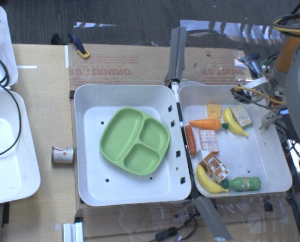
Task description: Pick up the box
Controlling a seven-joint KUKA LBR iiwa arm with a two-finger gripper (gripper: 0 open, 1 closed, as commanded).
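Camera view: brown-and-white box [215, 167] low in right bin [255, 155], well apart from gripper [269, 119] up right, its state untellable.

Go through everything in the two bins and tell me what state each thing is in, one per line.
Green plate: right way up, alone in left bin.
Carrot: lying flat.
Sausage: lying flat along right bin's left wall.
Patterned box: lying against lower banana.
Green bottle: on its side.
Upper banana: lying flat.
Arm: at right edge, above bin.
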